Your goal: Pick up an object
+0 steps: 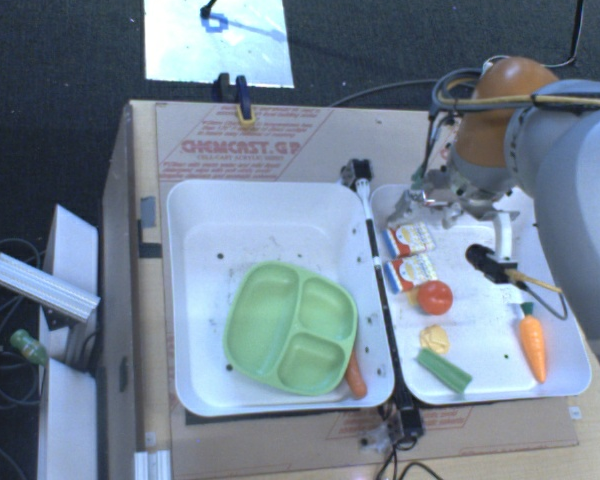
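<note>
Tomato (434, 297) well below the fingers (432, 204)

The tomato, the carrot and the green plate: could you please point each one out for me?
tomato (435, 297), camera view, middle of its red skin.
carrot (533, 347), camera view, middle of its orange body.
green plate (242, 320), camera view, its left rim.

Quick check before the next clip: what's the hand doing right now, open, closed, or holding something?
Hand: over the far end of the right bin; open or closed cannot be told, and nothing is visibly held.
</note>
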You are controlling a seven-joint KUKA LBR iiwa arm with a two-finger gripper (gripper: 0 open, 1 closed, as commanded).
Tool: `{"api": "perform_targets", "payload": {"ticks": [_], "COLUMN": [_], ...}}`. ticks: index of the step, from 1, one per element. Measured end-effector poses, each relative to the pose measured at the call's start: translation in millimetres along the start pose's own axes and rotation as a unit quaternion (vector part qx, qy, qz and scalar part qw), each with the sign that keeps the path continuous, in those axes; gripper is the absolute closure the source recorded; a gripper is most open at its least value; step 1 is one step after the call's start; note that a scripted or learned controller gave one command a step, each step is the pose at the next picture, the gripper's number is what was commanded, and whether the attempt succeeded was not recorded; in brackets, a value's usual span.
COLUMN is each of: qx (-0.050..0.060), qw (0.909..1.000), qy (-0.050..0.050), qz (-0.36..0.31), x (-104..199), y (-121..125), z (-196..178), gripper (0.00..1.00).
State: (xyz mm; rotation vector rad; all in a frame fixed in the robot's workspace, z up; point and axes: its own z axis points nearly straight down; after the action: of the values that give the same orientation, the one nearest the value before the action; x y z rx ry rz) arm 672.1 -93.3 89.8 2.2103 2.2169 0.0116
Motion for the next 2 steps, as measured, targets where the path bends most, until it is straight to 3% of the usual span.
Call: {"api": "perform_targets", "payload": {"ticks": [1, 2], "qx": [-0.002, -0.002], "qw": [1.0, 1.0], "qy": [0.0, 0.001], "qz": [-0.001, -0.001], "x": [0.6, 0.6], "y": [1.8, 1.7], "z": [-12.2, -11.9], "gripper": [1.0, 0.0]}}
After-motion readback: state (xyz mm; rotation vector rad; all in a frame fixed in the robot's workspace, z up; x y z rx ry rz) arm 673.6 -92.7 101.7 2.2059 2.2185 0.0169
